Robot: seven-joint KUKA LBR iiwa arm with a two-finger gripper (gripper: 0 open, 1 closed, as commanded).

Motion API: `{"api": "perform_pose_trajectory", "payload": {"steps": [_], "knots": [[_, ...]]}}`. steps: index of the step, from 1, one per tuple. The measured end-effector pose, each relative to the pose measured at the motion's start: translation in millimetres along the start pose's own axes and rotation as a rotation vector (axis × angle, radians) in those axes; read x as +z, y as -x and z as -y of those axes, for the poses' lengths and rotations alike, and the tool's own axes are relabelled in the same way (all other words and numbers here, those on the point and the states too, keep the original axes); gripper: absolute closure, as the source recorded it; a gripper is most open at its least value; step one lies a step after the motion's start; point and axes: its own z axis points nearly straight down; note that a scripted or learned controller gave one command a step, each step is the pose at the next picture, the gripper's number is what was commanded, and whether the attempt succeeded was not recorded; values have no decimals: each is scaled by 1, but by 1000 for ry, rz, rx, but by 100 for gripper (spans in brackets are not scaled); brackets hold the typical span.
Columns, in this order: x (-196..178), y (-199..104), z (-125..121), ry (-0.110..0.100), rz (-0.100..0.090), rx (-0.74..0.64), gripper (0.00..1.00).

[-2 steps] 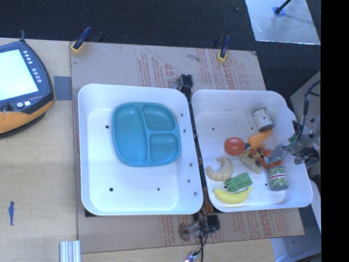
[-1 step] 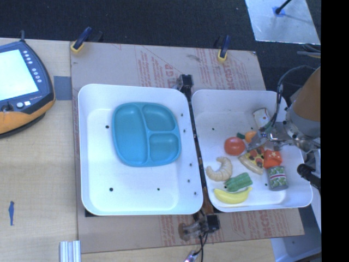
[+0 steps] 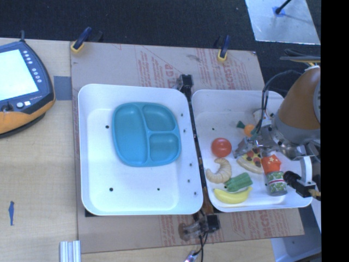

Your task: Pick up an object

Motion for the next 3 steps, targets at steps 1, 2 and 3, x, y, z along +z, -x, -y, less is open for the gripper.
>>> {"api": "perform_pose_trajectory", "payload": {"steps": [1, 2, 3], "knots": [[-10, 2, 0, -2, 1, 0, 100], [-10, 2, 0, -2, 2, -2, 0], [-1, 30, -59, 3, -1, 3, 0]]}}
